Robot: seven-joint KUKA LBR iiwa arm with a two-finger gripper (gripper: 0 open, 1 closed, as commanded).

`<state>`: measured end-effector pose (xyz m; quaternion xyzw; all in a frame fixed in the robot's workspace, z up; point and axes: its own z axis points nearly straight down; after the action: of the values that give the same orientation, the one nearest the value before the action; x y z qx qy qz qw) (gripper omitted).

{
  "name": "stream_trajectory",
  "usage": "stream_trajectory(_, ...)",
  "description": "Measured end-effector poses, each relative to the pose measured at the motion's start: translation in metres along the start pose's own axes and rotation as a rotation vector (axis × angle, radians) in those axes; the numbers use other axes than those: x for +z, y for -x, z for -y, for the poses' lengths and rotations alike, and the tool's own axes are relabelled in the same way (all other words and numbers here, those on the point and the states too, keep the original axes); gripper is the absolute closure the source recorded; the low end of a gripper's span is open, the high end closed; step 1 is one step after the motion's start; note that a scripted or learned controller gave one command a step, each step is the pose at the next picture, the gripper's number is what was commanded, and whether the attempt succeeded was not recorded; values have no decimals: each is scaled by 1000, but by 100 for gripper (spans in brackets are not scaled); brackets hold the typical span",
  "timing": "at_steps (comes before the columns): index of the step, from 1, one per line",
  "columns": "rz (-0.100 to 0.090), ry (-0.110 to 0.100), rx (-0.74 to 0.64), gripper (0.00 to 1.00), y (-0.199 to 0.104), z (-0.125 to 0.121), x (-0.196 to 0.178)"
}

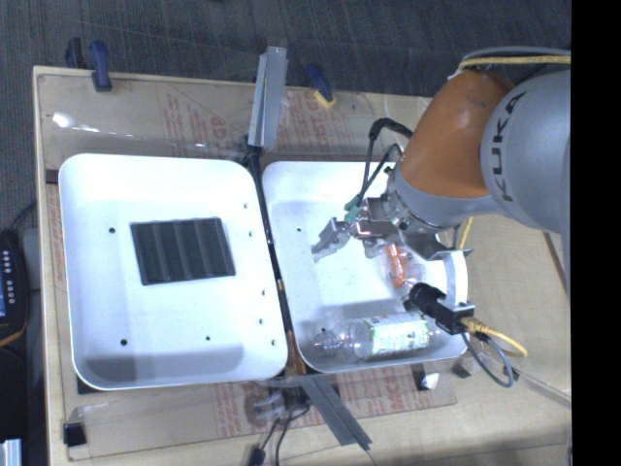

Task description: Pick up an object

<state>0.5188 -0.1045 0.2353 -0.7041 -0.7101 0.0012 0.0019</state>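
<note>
Over the right bin [291,260] the arm [505,134] hangs with its tool [374,229] low above the white floor; whether the tool is wide or narrow cannot be told, as the wrist covers most of it. Just below the tool lies a small orange object [396,263], partly hidden by the tool's body. Further toward the bin's near wall, a clear plastic bottle [378,338] with a pale label rests on its side, along that wall and touching or nearly touching it. The left bin [87,260], on the far side of the shared rim from the bottle, carries a dark ribbed pad [182,250] in its middle.

The step in hand looks like settling on a target and coming down on it. The orange object is the nearer choice, so the tool would do best centred over it before descending. The bottle is likely the harder pick: round, smooth and pressed against the wall, leaving little room on that side. Going for it would call for a grip across its narrow width, away from the wall, with a slow lift.
</note>
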Motion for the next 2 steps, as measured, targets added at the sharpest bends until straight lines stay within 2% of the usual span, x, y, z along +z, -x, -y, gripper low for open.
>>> stream_trajectory(1, 1, 1, -83, 0, 2, 31, 8)
stream_trajectory(2, 1, 1, -118, 0, 80, 39, 60)
